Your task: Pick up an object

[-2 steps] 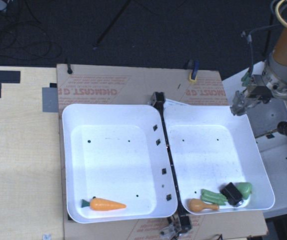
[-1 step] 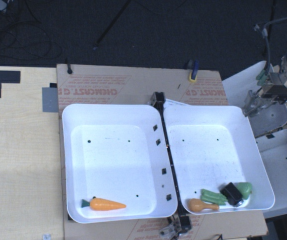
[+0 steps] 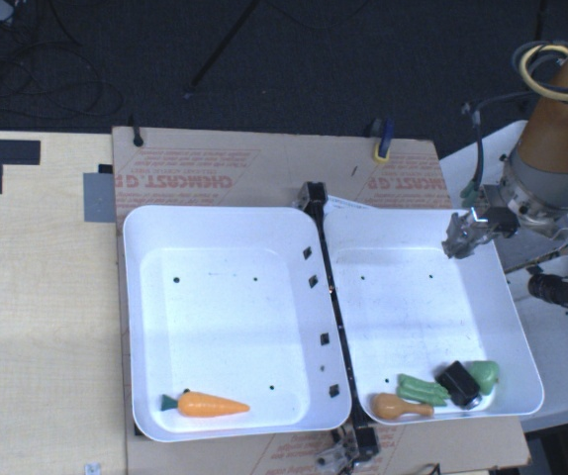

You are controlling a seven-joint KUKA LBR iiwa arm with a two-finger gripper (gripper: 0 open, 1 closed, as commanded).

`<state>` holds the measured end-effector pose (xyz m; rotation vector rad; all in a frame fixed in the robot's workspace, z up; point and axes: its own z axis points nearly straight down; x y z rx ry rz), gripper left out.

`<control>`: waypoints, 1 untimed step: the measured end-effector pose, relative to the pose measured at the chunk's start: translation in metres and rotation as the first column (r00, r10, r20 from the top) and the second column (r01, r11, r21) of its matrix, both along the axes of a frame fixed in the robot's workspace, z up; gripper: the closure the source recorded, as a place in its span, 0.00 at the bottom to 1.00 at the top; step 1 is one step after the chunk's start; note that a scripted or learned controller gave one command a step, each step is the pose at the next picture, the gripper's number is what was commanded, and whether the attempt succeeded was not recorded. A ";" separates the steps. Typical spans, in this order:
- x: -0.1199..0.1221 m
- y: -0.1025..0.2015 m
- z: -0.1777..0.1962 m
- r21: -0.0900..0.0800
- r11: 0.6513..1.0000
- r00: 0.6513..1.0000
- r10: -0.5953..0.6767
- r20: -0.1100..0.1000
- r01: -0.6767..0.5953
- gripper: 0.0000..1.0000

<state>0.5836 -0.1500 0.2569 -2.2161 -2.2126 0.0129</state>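
An orange toy carrot (image 3: pixel 212 405) with a green top lies at the near left corner of the left bin (image 3: pixel 150 265). In the right bin (image 3: pixel 403 236), along the near edge, sit an orange pear-shaped toy (image 3: pixel 400 408), a green toy vegetable (image 3: pixel 424 389), a black block (image 3: pixel 459 383) and a pale green piece (image 3: pixel 485 373). My gripper (image 3: pixel 458 242) hangs over the far right edge of the right bin, well away from all of these, with nothing seen in it.
A black divider with clips (image 3: pixel 326 305) runs between the two bins. Both bins rest on a cardboard sheet (image 3: pixel 264 166). The arm's orange band (image 3: pixel 549 127) and cables stand at the right. A blue and yellow clamp (image 3: pixel 383 139) grips the cardboard's far edge.
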 end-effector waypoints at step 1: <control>0.027 0.007 0.026 -0.002 1.000 1.000 0.002 0.014 -0.002 1.00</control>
